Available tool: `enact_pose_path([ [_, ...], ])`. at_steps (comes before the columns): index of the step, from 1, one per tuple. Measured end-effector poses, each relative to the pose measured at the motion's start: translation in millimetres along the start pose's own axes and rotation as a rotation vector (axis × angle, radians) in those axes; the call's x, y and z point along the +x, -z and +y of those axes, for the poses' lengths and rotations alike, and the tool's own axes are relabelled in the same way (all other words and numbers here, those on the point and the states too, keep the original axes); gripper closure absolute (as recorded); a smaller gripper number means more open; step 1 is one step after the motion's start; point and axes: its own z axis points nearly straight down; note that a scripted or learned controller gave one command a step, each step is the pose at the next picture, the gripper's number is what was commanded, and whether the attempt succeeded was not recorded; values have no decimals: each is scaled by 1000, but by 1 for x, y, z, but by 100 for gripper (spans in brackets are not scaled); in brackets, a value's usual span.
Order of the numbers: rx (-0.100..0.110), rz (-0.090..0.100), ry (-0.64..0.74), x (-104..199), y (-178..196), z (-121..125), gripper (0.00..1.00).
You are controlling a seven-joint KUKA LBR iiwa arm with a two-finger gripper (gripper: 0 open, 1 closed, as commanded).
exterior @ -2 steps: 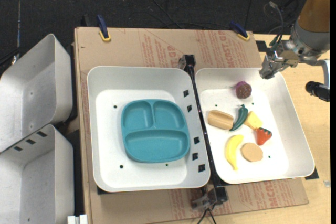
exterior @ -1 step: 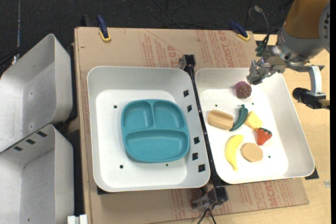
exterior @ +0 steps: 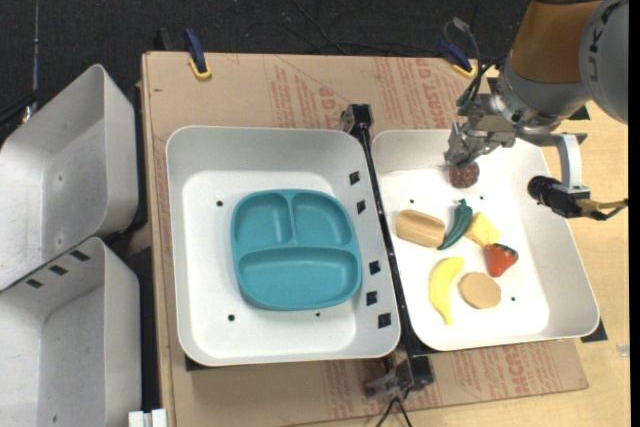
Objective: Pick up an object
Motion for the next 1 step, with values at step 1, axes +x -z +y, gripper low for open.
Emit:
enact_pose_path([
  [1, 2, 0, 0, 50, -8, -17, 100],
])
